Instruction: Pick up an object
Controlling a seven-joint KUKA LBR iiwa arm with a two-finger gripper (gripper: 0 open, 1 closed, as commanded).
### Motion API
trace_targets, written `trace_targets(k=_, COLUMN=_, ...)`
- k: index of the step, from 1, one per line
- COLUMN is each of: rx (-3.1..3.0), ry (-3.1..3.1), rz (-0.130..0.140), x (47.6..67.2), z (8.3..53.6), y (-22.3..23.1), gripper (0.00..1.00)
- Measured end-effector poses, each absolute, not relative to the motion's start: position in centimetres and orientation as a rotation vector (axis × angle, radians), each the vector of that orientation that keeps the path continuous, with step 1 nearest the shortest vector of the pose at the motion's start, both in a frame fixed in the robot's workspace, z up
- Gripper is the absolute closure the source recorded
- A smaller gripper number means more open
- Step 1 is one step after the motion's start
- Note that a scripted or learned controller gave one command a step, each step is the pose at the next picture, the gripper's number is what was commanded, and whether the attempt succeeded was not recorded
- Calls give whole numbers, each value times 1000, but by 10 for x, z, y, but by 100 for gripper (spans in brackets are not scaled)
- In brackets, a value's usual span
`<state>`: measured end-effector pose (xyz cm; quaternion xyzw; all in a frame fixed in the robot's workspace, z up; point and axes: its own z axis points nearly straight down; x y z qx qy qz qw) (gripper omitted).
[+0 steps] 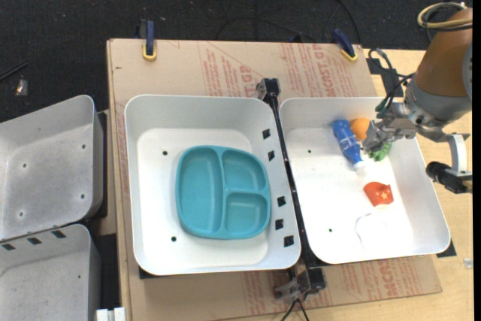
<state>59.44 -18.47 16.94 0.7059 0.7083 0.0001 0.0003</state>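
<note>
The gripper (378, 137), its grip state impossible to tell, sits over a small green object (380, 152) that looks light and best pinched across its middle.

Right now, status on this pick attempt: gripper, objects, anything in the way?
Gripper low in right bin, over green item. Blue bottle and orange ball crowd its left. Red piece lies apart. Grasp unconfirmed.

Arm (443, 68) ran off the frame's right edge. Gripper (378, 140) covered part of the green object (380, 152) and orange ball (360, 126) right of the blue bottle (346, 140); finger state unreadable. Green object too small to identify.
</note>
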Motion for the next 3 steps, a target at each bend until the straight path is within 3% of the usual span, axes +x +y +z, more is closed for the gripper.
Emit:
trace_targets(k=2, rx=2216, ry=2224, rz=0, x=608, z=261, y=-182, gripper=100)
trace_targets(k=3, rx=2216, ry=2235, rz=-3, x=600, z=262, y=-124, gripper=100)
